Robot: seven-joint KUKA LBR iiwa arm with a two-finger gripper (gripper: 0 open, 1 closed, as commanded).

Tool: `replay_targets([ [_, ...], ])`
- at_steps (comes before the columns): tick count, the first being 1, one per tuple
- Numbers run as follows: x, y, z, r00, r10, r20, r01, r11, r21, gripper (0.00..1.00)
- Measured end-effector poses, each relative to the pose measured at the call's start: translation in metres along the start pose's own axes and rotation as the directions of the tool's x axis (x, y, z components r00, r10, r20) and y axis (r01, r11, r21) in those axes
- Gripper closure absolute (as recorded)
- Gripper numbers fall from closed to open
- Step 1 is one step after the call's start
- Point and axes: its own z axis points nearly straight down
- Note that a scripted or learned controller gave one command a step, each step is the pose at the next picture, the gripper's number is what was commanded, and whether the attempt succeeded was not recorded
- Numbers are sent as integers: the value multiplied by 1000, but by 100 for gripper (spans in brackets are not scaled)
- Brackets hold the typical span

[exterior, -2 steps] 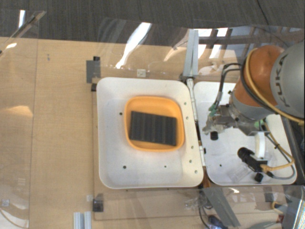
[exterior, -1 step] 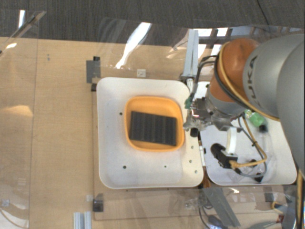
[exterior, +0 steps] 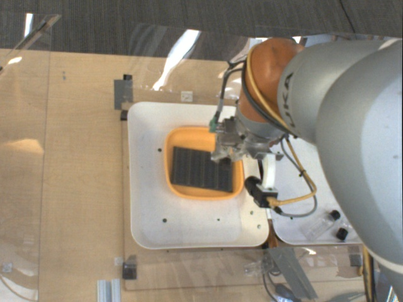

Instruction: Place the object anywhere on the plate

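Note:
An orange rectangular plate (exterior: 177,143) with a dark ribbed centre lies in the left white bin (exterior: 148,212). My gripper (exterior: 223,148) hangs over the plate's right edge, its wrist and body seen from above. The arm covers whatever is under the gripper, so I cannot make out an object there.
The right bin (exterior: 315,228) is largely covered by the grey arm (exterior: 352,131). A yellow cable (exterior: 296,200) loops below the wrist. Black clamps (exterior: 123,93) sit at the left bin's corners. Bare wooden bench (exterior: 63,168) lies to the left.

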Motion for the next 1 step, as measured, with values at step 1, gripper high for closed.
replay_targets([
  [1, 0, 0, 0, 1000, 0, 0, 0, 1000, -1, 0],
])
